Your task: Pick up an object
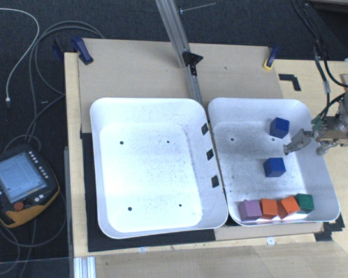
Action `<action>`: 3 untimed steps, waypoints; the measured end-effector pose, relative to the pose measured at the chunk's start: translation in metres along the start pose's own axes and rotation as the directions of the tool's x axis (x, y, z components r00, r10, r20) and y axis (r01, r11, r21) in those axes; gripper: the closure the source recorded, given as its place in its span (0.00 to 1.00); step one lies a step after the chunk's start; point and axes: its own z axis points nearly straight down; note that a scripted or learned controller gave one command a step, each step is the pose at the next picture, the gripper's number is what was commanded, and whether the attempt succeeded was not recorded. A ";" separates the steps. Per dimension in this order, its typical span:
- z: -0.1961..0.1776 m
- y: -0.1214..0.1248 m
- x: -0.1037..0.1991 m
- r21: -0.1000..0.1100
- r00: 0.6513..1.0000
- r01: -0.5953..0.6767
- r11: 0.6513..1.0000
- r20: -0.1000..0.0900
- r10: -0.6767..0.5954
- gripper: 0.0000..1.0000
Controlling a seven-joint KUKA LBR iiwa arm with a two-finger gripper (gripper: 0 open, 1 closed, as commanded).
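Observation:
The right bin (238, 155) holds two blue cubes, one (279, 127) towards the back and one (274, 167) near the middle. Along its front wall a purple block (250, 208), two orange blocks (269, 207) (289, 205) and a green block (305, 201) stand in a row. My gripper (306, 148) hangs over the bin's right side, to the right of both blue cubes and apart from them. Its fingers are spread open with nothing between them.
The left bin (104, 155) lies beside the right one. An aluminium rail (174, 25) runs down from the top to the gap between the bins. A teach pendant (20, 181) and cables lie on the floor at the left.

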 end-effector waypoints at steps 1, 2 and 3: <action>0.136 -0.004 0.024 0.009 1.000 0.001 1.000 -0.003 -0.001 0.00; 0.131 0.010 0.048 -0.001 1.000 0.003 1.000 0.000 -0.003 0.00; 0.113 0.024 0.025 -0.004 1.000 -0.001 1.000 0.003 0.001 0.00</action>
